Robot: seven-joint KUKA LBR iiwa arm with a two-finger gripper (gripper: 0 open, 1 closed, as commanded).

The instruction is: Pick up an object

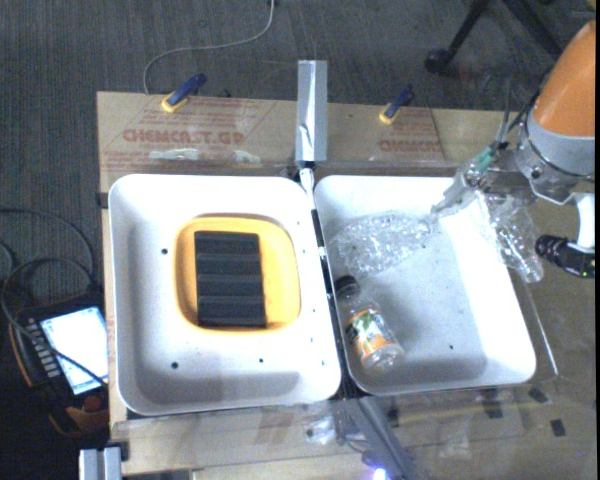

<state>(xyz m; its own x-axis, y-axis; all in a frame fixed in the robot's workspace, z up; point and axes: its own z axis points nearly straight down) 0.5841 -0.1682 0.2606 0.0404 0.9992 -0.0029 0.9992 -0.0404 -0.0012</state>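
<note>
My gripper (458, 196) hangs over the far right part of the right bin (480, 368), slanting down to the left from the grey wrist. Its tip is just beside the right end of a crumpled clear plastic wrapper (380, 240) that lies in the bin's far left part. A second piece of clear plastic (512, 236) sits under the wrist at the bin's right wall. A small bottle with an orange label and black cap (368, 330) lies near the bin's front left. In the left bin (140, 368) rests a yellow tray with a black ridged insert (232, 276).
A metal post (311, 118) stands behind the seam between the bins. Two blue-and-yellow clamps (183, 91) (396, 103) hold the brown board at the back. A tablet with cables (65, 343) lies on the floor to the left.
</note>
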